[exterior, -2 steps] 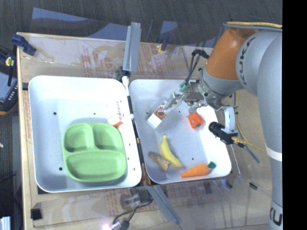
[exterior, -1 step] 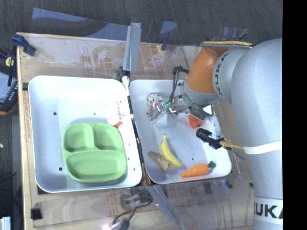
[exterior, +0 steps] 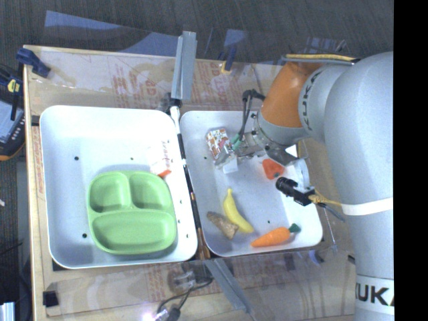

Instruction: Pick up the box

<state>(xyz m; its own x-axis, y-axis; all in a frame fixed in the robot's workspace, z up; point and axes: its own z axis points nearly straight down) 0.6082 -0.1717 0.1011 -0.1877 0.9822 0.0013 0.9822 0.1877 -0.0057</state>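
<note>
The box (exterior: 217,140) is small and white with red and green print. It lies in the upper left part of the right bin (exterior: 200,179), tilted. My gripper (exterior: 231,155) is down in that bin at the box's lower right corner, touching it or very close. The grey arm with its orange band (exterior: 287,102) comes in from the right and covers the bin's upper right part. The wrist hides how the gripper stands against the box.
The right bin also holds a banana (exterior: 238,212), a carrot (exterior: 273,237), a brown knobbly piece (exterior: 222,225) and a red piece (exterior: 271,168) beside the wrist. A black part with a cable (exterior: 294,189) hangs off the arm. The left bin (exterior: 60,179) holds a green divided plate (exterior: 132,212).
</note>
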